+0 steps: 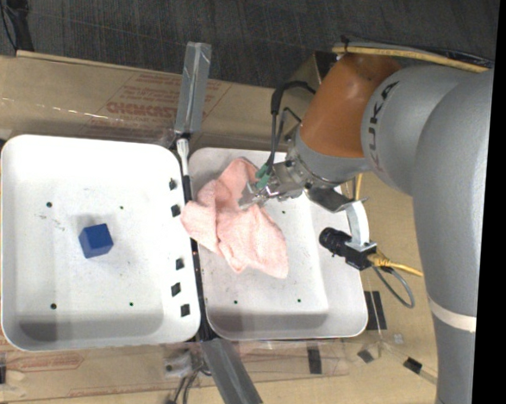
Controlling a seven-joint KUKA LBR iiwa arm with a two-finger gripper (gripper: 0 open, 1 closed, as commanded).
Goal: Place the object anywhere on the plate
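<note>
A crumpled pink cloth point(238, 226) lies in the right bin point(314, 318), draped against that bin's left wall. My gripper point(257, 191) is over the cloth's upper right part, and its fingers are shut on a fold that is drawn up toward them. The rest of the cloth trails down and to the left across the bin floor. A small blue cube point(96, 239) rests on the floor of the left bin point(30, 173), well away from the gripper.
The two white bins stand side by side on a cardboard-covered bench point(96, 95). A grey metal bar point(192, 89) rises at the back between the bins. The arm's large grey body covers the right side of the view.
</note>
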